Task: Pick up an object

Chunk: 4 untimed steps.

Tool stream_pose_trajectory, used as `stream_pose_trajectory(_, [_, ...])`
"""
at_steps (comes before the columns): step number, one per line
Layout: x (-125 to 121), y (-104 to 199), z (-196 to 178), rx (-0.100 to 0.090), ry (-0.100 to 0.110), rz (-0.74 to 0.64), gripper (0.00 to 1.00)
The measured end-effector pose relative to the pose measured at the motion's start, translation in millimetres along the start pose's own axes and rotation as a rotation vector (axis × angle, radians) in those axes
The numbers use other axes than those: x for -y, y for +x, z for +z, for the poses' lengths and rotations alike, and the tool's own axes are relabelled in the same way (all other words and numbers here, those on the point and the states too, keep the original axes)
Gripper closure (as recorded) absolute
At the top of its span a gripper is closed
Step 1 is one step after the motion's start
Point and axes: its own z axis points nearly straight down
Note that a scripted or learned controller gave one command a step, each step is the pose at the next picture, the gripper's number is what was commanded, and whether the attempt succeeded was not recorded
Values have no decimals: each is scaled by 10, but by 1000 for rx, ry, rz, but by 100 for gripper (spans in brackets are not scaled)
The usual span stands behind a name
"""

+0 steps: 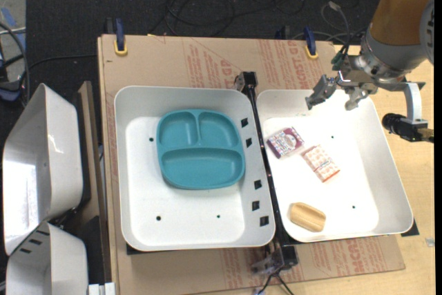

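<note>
Two white bins sit side by side on a brown board. The left bin (135, 217) holds one teal divided plate (201, 148). The right bin (387, 169) holds three objects: a purple packet (284, 141), a red-patterned packet (321, 163) and a tan bun-like piece (306, 217). The gripper (338, 94) hovers over the right bin's far edge, fingers spread, holding nothing. Dark floor with cables surrounds the bench.

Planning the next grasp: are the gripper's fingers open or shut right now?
Open. The gripper hangs over the right bin's far edge, two fingers spread apart with white bin showing between them, nothing held.
</note>
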Motion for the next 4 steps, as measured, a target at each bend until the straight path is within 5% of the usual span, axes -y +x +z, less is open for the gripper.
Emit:
stream_pose_trajectory(1, [-19,1,-56,1,-10,-1,0])
stream_pose_trajectory(4, [1,-42,1450,1,-6,1,0])
